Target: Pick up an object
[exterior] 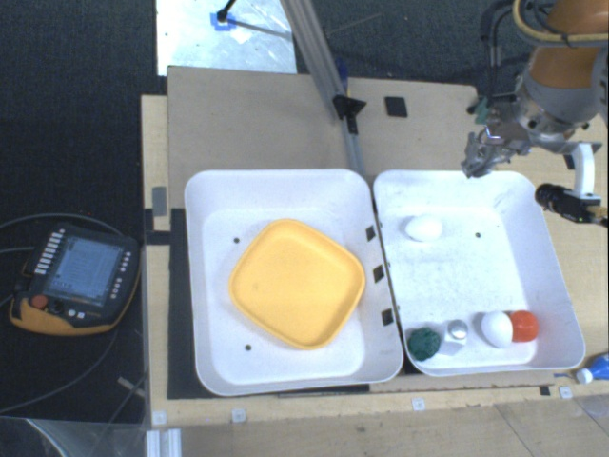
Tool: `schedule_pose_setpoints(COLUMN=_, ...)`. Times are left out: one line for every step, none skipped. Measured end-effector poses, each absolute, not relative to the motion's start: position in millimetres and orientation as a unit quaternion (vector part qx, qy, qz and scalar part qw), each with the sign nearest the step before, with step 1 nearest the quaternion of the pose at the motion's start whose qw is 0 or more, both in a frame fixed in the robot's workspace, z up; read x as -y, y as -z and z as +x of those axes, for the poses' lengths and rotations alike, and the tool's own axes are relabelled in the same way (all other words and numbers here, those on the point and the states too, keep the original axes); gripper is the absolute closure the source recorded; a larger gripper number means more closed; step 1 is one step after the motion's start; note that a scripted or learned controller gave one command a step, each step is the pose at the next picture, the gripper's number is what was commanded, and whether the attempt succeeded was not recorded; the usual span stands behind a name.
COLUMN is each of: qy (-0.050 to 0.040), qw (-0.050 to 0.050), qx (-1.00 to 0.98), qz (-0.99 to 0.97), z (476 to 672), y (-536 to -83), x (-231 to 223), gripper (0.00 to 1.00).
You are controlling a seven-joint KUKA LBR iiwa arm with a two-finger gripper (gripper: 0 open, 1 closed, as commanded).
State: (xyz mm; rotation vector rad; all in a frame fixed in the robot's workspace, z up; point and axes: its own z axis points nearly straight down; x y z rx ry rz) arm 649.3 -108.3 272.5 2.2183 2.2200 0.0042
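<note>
1 gripper (479, 163) above right bin's (547, 246) far rim, holding nothing visible

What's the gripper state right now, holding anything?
Gripper: above the far rim of the right bin, nothing visible between its fingers; open or shut cannot be told.

You see a dark floor (76, 84) around the brown bench (257, 122). A bright patch (214, 22) lies far off. A control pad (74, 276) sits left.
</note>
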Motion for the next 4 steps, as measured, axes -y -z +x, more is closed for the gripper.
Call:
schedule_pose_setpoints(qy=-0.0002, qw=0.0, qx=-0.708, qz=0.706, z=639.2, y=-262, x=58, gripper=1.0)
schedule_pose_setpoints(qy=-0.0001, qw=-0.001, qx=-0.708, qz=0.706, z=621.8, y=-245, x=14, gripper=1.0)
schedule_pose_setpoints(qy=-0.0001, qw=-0.001, qx=-0.709, qz=0.706, z=592.5, y=-232, x=-28, gripper=1.0)
schedule_pose_setpoints(qy=-0.0001, qw=0.0, qx=-0.709, qz=0.706, z=561.8, y=-228, x=-72, gripper=1.0)
